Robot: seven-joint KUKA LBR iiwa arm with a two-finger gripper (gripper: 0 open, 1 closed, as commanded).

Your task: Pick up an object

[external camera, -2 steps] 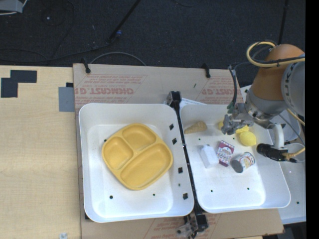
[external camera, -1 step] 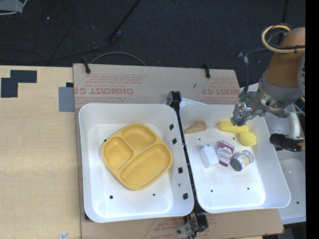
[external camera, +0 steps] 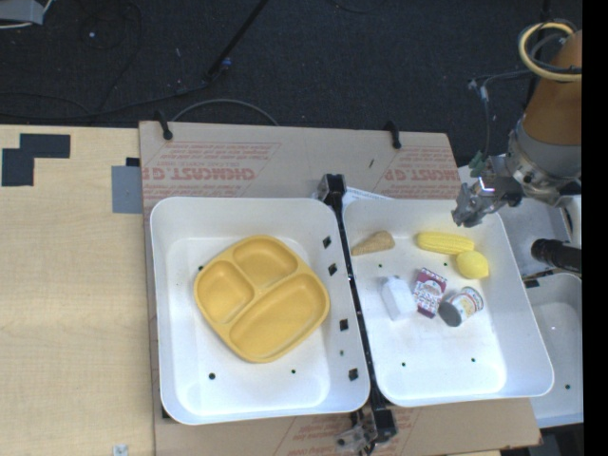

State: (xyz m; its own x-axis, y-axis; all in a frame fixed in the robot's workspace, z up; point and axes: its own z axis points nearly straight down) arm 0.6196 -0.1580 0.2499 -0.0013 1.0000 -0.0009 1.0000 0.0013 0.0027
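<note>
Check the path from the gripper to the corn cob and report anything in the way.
Nothing visible stands between them. The gripper hangs over the right bin's far right corner, and the corn cob lies just below-left of it. The lemon sits beside the cob, off the line.

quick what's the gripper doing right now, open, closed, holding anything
Gripper: above the right bin's far right corner; open or closed cannot be told.

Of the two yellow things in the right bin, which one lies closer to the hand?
The long corn cob, at the bin's far side just below-left of the hand. The round lemon lies further toward the front.
</note>
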